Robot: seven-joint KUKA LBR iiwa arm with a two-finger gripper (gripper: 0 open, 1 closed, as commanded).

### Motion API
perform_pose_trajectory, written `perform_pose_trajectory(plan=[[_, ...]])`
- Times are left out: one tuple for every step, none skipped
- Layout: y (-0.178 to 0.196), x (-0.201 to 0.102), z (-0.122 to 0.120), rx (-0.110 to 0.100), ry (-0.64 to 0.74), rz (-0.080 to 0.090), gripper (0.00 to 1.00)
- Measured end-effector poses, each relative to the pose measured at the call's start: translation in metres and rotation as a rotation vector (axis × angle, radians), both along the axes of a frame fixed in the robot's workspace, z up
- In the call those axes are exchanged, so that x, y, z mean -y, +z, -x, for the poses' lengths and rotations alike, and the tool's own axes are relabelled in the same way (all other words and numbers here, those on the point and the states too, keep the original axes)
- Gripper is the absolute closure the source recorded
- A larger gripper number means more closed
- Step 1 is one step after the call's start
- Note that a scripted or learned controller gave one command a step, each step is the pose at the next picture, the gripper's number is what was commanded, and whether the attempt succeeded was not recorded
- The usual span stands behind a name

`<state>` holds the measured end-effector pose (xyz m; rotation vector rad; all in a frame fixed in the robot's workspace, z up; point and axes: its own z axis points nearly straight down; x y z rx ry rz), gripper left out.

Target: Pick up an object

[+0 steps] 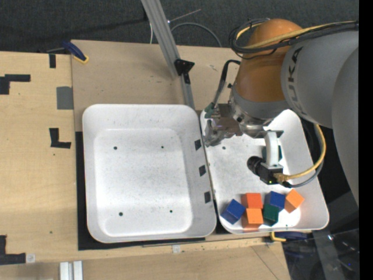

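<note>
Blocks (259,207) clustered at right bin's (312,156) near edge, well apart from gripper (214,130). Gripper sits at bin's far-left corner; its state can't be told.

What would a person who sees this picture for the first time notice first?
The big grey arm with its orange band reaches in from the right and hangs over the right bin. After it, the cluster of small blocks, blue, orange and green, in that bin's near corner draws the eye. The left bin lies beside it.
</note>
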<state>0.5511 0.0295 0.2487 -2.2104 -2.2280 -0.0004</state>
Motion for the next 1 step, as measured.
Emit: perform_pose_trajectory(plan=[[-0.0104, -0.0507, 0.0170, -0.002, -0.001, 0.001, 1.00]])
